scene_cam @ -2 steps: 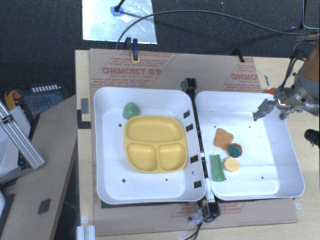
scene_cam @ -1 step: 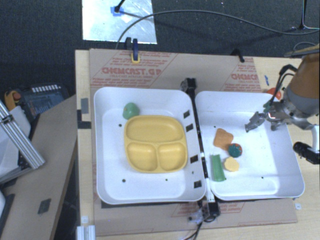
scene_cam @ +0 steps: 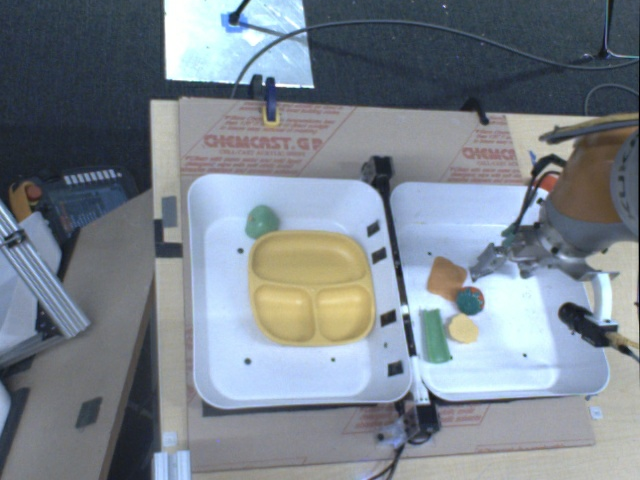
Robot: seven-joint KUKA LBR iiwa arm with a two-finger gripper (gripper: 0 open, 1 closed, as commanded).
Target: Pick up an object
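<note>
The gripper (scene_cam: 492, 259) hangs right of center; whether it is spread, I cannot tell. The orange wedge (scene_cam: 446, 277) and teal ball (scene_cam: 470, 299) touch, so a grab might nudge both.

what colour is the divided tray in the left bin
Yellow; the divided tray shows plainly in the camera view, in the left bin.

one fixed camera looks down at a slant from above on both white bins (scene_cam: 300, 193), arm (scene_cam: 600, 183) entering from the right
</note>
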